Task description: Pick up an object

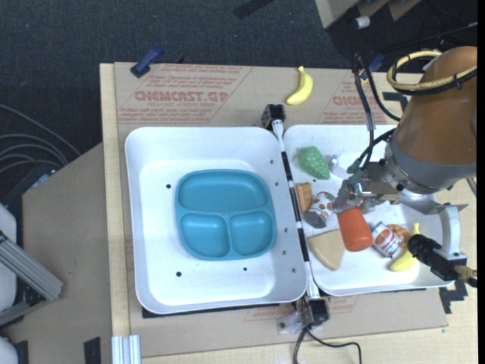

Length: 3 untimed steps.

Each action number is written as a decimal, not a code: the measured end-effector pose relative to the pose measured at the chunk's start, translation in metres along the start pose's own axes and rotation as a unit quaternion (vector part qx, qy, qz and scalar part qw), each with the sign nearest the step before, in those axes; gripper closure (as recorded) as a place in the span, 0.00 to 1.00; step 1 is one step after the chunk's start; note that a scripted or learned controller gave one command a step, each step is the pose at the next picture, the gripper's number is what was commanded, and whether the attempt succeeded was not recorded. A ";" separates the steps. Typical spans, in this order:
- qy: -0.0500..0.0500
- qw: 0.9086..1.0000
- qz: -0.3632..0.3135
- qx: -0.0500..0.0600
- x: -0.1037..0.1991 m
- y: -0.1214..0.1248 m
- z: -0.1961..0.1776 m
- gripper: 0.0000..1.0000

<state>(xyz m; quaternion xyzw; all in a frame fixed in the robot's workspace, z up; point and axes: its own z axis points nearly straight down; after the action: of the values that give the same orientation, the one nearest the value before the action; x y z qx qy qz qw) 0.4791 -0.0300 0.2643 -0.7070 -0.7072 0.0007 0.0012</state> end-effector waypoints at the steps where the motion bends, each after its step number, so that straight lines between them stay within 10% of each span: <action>1: 0.000 1.000 0.000 -0.001 0.004 0.000 -0.004 1.00; 3: 0.000 1.000 0.000 0.000 0.016 0.002 0.002 1.00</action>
<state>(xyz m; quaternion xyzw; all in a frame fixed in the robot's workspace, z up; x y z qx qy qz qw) 0.4808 -0.0141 0.2627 -0.7070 -0.7072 0.0009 0.0016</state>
